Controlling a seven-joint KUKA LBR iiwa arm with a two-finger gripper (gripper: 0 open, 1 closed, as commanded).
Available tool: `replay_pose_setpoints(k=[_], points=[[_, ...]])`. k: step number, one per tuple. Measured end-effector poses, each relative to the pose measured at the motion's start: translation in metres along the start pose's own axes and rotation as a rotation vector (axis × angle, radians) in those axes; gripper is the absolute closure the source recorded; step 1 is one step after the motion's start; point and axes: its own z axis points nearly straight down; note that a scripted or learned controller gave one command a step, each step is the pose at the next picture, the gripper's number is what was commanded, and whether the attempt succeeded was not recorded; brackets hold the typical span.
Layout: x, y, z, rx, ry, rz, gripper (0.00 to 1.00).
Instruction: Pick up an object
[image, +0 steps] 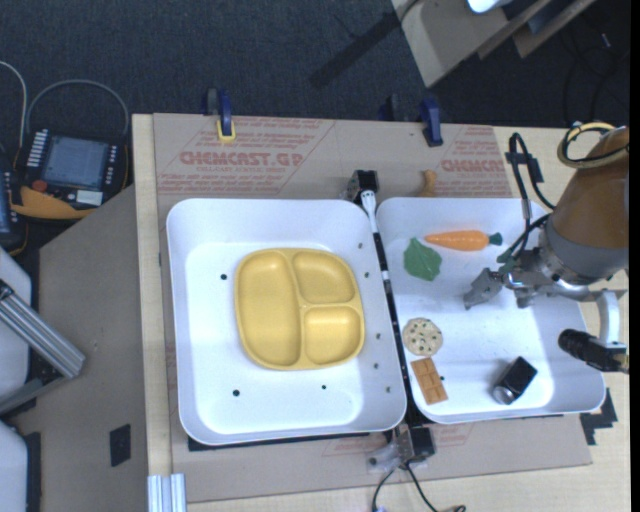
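The gripper (486, 287) hangs over the middle of the right bin (570, 400), its grey fingers (478, 292) pointing toward the view's left; whether the jaws are apart or together cannot be told from this slant, and nothing shows between them. Just beyond the fingers, up and left, lies a green leaf-shaped piece (421, 259). Above it the toy carrot (458, 240) lies with its long axis across the bin, green top toward the right. Nearer the front edge sit a speckled cookie (423, 337), an orange cracker (428, 380) running front to back, and a small black block (515, 380). The left bin (200, 300) holds a yellow divided plate (298, 306).
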Motion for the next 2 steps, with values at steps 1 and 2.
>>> replay_pose_setpoints(k=[1,2], points=[[0.001,-0.001,0.045,-0.001,0.0,0.0,0.0],[0.0,0.001,0.032,-0.007,-0.003,0.0,1.0]])
